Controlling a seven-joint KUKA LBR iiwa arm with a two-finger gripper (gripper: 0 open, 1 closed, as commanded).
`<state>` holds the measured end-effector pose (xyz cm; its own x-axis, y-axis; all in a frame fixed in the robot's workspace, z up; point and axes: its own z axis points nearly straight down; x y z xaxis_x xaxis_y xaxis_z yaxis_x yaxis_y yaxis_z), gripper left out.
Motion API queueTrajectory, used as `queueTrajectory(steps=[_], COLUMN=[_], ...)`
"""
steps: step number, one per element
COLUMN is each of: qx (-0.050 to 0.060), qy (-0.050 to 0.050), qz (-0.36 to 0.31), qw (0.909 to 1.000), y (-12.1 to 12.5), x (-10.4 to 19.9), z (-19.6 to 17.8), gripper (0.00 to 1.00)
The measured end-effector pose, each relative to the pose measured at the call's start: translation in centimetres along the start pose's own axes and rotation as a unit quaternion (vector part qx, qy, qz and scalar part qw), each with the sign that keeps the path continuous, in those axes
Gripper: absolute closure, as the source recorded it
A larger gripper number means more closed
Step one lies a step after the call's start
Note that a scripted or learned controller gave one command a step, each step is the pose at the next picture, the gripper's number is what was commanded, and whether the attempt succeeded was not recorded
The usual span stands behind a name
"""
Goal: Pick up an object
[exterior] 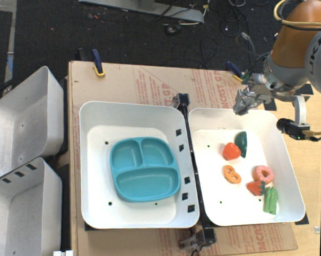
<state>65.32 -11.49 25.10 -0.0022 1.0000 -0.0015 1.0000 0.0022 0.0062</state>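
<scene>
Above the far rim of the right bin [286, 157] hangs my gripper [242, 106], high and holding nothing; whether it is wide or narrow I cannot tell from this slant. Candidates lie below and nearer the camera, all on the right bin's floor: red piece [231, 151] touching a dark green piece [241, 143]; orange ring [232, 174] just beside them, apart; pink ring [263, 174], small red piece [254, 188] and light green piece [271, 201] bunched near the right wall. Left bin [90, 148] holds a teal tray [145, 168], well apart from me. Risks, as I judge them: descending straight from here lands on the rim or bare floor, since nothing sits under me. The red and dark green pair touch, so a finger could wedge between them and shove one aside. The bunched trio sits close to the wall, leaving little room for the outer finger. The orange ring lies flat and low; it may slip out. It stands alone, though, so it looks the safest pick.
</scene>
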Motion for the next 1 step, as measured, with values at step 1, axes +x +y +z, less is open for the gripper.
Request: queueTrajectory(steps=[1], qx=[0.003], qy=[0.001], qz=[-0.002], qw=[1.0], y=[-0.87], x=[6.14], z=[0.11], gripper=[1.0])
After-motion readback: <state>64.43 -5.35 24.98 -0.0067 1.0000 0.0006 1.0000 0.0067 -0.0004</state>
